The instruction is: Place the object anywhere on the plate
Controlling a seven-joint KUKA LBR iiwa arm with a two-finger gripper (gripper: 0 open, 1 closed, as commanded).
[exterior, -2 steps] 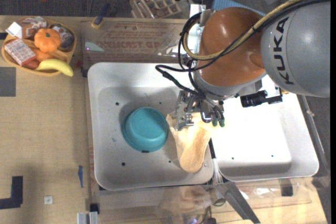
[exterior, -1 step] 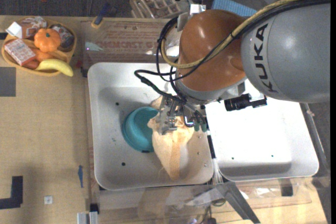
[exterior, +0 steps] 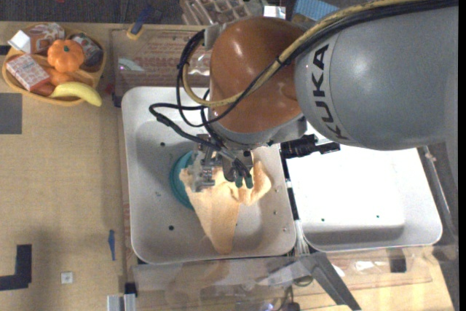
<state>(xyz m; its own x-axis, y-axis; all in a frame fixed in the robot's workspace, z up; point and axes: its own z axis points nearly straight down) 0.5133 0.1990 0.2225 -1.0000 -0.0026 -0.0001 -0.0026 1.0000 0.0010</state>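
Soft tan cloth (exterior: 222, 211), round teal plate (exterior: 179, 182), pincer (exterior: 222, 172)

Two bins side by side on the bench: left bin (exterior: 138, 178), right bin (exterior: 408, 229). In the left bin, a plate (exterior: 178, 182) toward its middle — a cloth (exterior: 222, 218) lies partly over the plate's right side, trailing toward the near wall. Gripper (exterior: 226, 172) sits over the cloth's upper end. A fruit bowl (exterior: 44, 84) stands well apart, at the bench's far-left corner.

Even, bright overhead light; white bins (exterior: 364, 207) glare slightly; soft shadow under arm (exterior: 349, 76); far background dim, mildly blurred.
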